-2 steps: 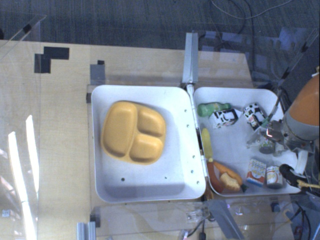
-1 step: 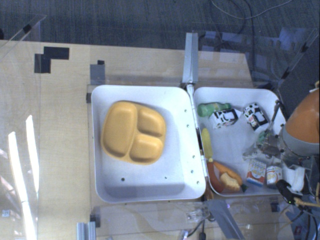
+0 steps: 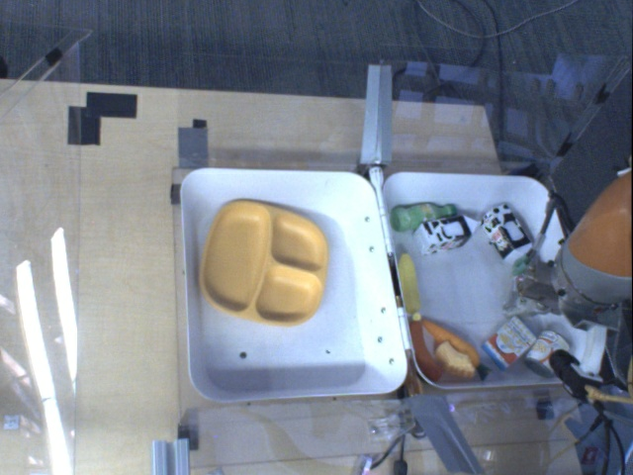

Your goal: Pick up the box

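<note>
The grey arm with its orange band [image 3: 605, 234] comes in at the right edge of the right-hand shallow white bin [image 3: 465, 280], and the gripper [image 3: 539, 290] hangs below it over that bin's right wall, seen as a dark metal cluster; whether it is apart or together cannot be told from this angle.

Just below the gripper, towards the bin's near right corner, lies the small white carton box with blue and orange print [image 3: 512, 340], resting tilted on the bin floor and not gripped by anything visible. Immediately right of it sits a smaller pale packet [image 3: 547, 345], touching or nearly touching the box.

Above the gripper and slightly left lies a black-and-white cow-patterned cup [image 3: 504, 230]; further left is a second black-and-white cow-patterned cup [image 3: 444, 234], and beyond that a green plastic bottle [image 3: 419, 214] lying on its side near the bin's far left corner. Well left of the gripper, a yellow banana-shaped toy [image 3: 406, 283] lies along the bin's left wall, with a brown and orange bread-like toy [image 3: 444, 353] below it in the near left corner.

Far left of the gripper, the left-hand shallow white bin [image 3: 287, 364] holds a yellow three-compartment plastic tray [image 3: 264, 262].
</note>
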`<action>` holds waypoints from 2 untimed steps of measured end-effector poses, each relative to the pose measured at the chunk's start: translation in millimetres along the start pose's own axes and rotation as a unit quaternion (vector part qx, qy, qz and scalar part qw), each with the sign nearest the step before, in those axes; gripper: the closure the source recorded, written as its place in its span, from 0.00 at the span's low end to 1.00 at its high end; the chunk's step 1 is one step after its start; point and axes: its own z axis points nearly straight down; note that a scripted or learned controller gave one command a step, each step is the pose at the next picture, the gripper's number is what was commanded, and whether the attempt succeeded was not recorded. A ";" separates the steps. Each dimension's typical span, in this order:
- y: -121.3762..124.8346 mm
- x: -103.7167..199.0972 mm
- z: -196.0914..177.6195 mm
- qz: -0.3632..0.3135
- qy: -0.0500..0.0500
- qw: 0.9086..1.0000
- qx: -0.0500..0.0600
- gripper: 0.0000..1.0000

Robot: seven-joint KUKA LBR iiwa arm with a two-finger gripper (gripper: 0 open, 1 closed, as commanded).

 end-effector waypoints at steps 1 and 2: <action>-5.7 1.2 8.6 -0.031 -0.001 0.999 0.007 1.00; -5.9 0.6 8.7 -0.031 -0.001 1.000 0.007 0.00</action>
